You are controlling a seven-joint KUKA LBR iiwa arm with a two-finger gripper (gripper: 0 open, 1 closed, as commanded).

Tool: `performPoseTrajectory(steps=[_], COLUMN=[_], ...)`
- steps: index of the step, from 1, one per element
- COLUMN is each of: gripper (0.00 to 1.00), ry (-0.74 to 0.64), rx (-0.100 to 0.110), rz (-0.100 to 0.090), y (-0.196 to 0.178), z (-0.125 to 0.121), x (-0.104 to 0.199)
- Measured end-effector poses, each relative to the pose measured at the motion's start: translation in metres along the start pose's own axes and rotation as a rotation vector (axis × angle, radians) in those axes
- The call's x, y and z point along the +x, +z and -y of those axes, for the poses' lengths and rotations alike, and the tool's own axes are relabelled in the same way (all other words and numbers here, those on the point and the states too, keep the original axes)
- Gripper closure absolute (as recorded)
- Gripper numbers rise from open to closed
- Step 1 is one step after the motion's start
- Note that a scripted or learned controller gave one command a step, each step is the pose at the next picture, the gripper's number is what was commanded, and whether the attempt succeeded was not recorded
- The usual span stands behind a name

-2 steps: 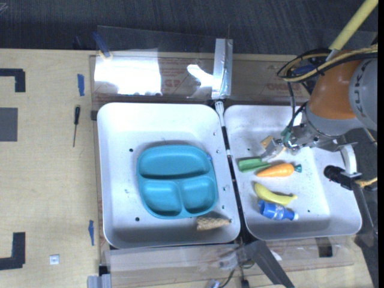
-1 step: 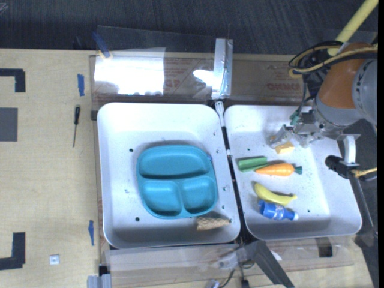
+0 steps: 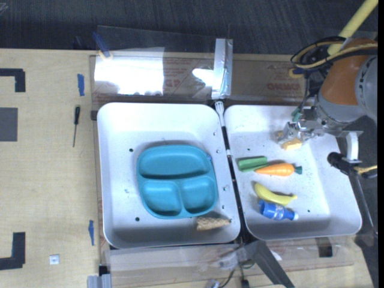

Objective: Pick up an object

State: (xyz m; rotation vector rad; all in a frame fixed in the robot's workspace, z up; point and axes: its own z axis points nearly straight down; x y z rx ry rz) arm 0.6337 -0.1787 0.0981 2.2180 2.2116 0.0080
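In the upper right of the frame, the grey arm's jaws hang low over a small pale yellow object near the back of the right-hand shallow white bin; how wide they stand, or whether they grip anything, I cannot tell. The piece looks small and flat, so the likely failure is closing on air or nudging it aside.
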Motion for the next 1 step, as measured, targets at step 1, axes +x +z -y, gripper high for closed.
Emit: performPoseTrajectory(steps=[1], gripper=[1.0], ry=[-0.045], rx=[0.0], rz=[-0.004], y=[-0.0888], z=[-0.0305], x=[0.0671])
